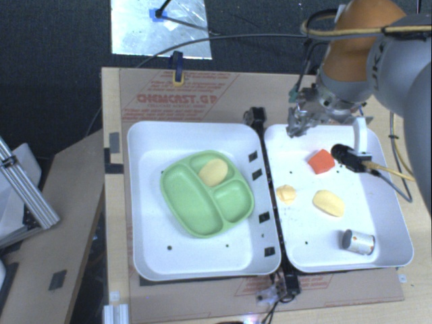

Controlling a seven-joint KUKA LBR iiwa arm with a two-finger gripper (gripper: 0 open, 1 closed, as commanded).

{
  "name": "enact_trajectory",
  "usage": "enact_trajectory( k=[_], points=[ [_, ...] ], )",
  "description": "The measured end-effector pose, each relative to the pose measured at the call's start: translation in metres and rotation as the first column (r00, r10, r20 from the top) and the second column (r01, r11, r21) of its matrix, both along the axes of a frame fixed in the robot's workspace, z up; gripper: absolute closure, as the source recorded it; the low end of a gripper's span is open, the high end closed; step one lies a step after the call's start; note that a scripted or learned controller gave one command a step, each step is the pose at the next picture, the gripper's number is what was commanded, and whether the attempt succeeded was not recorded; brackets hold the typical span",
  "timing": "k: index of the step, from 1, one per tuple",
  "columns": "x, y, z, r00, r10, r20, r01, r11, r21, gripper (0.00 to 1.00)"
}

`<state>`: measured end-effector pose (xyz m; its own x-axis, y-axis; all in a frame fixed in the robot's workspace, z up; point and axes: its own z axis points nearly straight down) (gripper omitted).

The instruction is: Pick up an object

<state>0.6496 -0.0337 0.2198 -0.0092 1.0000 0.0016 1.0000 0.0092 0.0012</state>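
Observation:
My gripper (297, 125) hangs over the far left corner of the right bin (385, 255), with nothing visibly between its fingers. In that bin lie an orange block (321, 160), a small pale yellow piece (287, 194), a larger yellow lemon-like piece (328, 203) and a silver cylinder (358, 241). The orange block is just right of and nearer than the gripper. The left bin (155, 248) holds a green divided plate (202, 198) with a yellow piece (214, 172) in its far compartment.
Black clips sit along the divider (266, 181) between the two bins. A blue clamp (177, 67) stands on the cardboard behind the left bin. The grey arm with its orange band (361, 25) fills the upper right.

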Motion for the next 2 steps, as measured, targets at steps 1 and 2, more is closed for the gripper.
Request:
enact_trajectory(
  k=[1, 2],
  points=[
    [-0.002, 0.048, 0.010, 1.000, 0.000, 0.001, 0.000, 1.000, 0.000, 1.00],
    [0.003, 0.099, 0.018, 1.000, 0.001, 0.002, -0.001, 1.000, 0.001, 1.00]
  ],
)
